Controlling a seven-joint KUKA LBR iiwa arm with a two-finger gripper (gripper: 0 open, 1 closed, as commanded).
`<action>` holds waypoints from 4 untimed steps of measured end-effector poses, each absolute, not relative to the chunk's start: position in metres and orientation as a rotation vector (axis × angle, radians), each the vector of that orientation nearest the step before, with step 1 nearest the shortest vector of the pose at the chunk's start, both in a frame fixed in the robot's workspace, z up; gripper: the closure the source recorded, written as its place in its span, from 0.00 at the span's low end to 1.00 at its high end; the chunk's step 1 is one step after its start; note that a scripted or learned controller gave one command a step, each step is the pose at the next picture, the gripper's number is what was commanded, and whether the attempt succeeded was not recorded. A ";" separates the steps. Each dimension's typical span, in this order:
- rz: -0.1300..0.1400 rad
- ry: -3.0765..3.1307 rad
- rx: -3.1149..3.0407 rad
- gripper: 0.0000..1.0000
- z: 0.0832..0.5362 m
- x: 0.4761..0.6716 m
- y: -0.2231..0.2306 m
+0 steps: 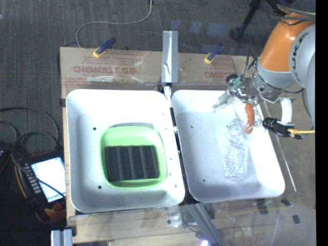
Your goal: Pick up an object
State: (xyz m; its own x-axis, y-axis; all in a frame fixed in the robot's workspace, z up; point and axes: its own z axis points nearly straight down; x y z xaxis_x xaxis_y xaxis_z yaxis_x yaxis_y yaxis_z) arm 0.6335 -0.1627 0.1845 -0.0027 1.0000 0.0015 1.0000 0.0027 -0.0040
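Observation:
In the right bin (205,163) a clear plastic bottle (236,155) lies lengthwise near the middle, hard to make out against the white floor. A small orange-red elongated object (249,118) sits just beyond it, near the bin's far right side. My gripper (237,92) hangs over the far right corner of this bin, directly above and slightly left of the orange-red object. The grey arm with its orange band (279,45) comes in from the upper right. In the left bin (82,117) rests a light green tray (134,158) with a dark ribbed insert.
A metal divider post (169,55) stands between the bins at the back. Two blue-and-yellow clamps (104,47) (213,54) hold the cardboard backing. A black connector with a yellow cable (279,127) juts out by the right bin's rim. A tablet (46,178) lies on the floor at left.

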 end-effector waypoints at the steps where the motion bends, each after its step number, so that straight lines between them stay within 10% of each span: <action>1: 0.001 -2.280 -2.156 0.00 0.135 0.648 -0.220; 4: -0.008 -2.372 -2.053 0.00 0.113 0.626 -0.216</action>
